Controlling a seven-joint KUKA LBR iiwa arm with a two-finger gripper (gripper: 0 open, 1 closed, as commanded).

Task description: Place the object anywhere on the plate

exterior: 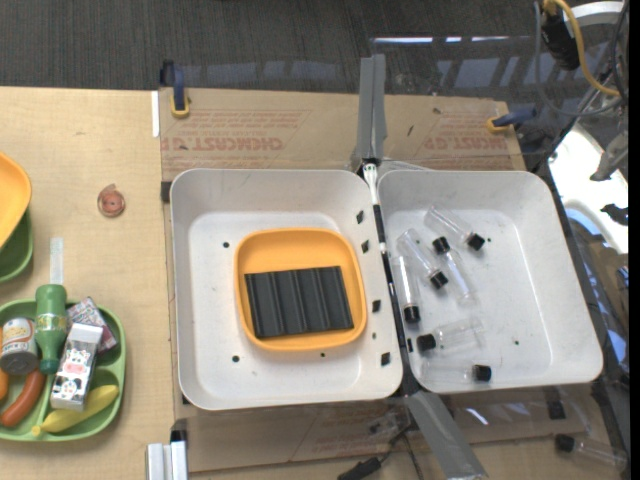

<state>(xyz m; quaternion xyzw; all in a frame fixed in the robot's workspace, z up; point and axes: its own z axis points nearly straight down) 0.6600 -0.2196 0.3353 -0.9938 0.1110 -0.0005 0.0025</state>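
Note:
An orange, rounded-square plate [300, 248] lies in the middle of the left white bin [205, 298]. A dark grey ribbed slab [300, 301] rests flat on it and covers most of its lower part. In the right white bin [545, 298] lie several clear plastic vials with black caps, one near the bin's middle [447, 260], one along the left wall [408, 286] and one lower down [450, 337]. A loose black cap [482, 373] sits near the front wall.
Both bins sit on a sheet of cardboard [260, 133]. To the left, a green tray [110, 393] holds toy food and a green bottle [49, 326]. An orange bowl [10, 203] pokes in at the left edge, with a small pink disc [112, 201] nearby.

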